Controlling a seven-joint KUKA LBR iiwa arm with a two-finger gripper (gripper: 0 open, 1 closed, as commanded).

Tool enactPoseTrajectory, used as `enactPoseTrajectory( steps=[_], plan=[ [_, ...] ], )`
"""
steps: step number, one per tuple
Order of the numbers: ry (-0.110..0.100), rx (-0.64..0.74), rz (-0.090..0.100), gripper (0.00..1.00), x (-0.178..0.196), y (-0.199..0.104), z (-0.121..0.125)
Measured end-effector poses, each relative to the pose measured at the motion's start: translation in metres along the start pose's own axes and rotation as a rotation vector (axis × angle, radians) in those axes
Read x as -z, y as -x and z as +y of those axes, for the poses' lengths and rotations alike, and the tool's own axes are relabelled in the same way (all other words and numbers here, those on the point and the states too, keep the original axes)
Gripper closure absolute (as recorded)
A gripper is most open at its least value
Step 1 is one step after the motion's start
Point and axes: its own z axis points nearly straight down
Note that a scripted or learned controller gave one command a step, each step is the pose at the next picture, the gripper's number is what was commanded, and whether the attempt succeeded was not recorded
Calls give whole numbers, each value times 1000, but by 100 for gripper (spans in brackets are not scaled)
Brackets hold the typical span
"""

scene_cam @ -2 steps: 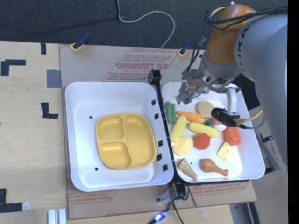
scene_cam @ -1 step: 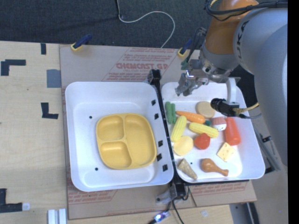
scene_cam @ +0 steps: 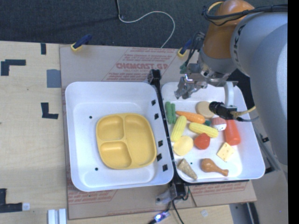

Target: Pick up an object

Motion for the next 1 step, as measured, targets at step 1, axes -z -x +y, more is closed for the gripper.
enactPoseTrajectory(
  steps=[1],
  plan=[
    [3, 1, 2, 100, 21, -2, -3]
  ],
)
